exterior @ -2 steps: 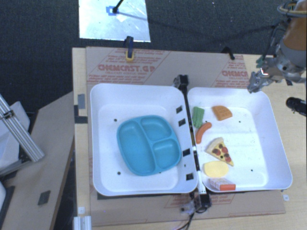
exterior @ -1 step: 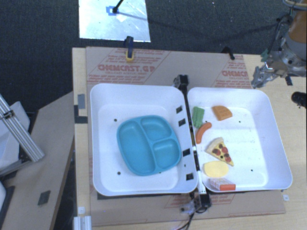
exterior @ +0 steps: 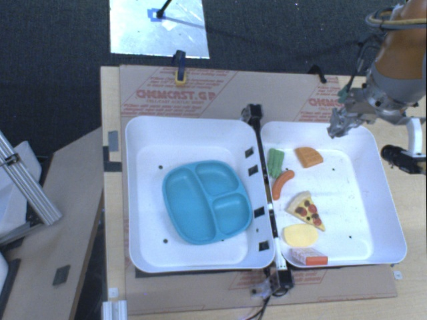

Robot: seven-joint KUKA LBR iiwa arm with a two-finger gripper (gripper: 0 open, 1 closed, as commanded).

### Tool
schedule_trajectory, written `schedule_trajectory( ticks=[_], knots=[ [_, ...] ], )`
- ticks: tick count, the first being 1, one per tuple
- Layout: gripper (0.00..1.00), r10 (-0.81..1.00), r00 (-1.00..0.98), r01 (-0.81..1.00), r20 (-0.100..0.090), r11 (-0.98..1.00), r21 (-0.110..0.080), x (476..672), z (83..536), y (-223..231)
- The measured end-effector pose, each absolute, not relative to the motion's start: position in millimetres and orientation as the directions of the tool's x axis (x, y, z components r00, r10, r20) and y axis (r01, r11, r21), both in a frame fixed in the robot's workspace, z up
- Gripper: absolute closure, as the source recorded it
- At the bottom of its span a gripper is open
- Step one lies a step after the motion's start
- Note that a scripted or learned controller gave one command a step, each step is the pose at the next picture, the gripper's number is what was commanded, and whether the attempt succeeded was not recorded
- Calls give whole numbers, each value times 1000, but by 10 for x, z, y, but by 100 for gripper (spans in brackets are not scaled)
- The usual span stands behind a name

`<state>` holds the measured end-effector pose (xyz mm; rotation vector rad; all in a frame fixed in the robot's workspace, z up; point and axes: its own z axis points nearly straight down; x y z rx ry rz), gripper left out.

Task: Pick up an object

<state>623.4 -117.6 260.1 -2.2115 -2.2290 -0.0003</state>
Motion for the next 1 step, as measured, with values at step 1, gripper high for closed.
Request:
schedule_trajectory(
  ticks=[1],
  knots=[
    [100,1000,-7,1000,0,7,-1,6033,2450,-761]
  ],
)
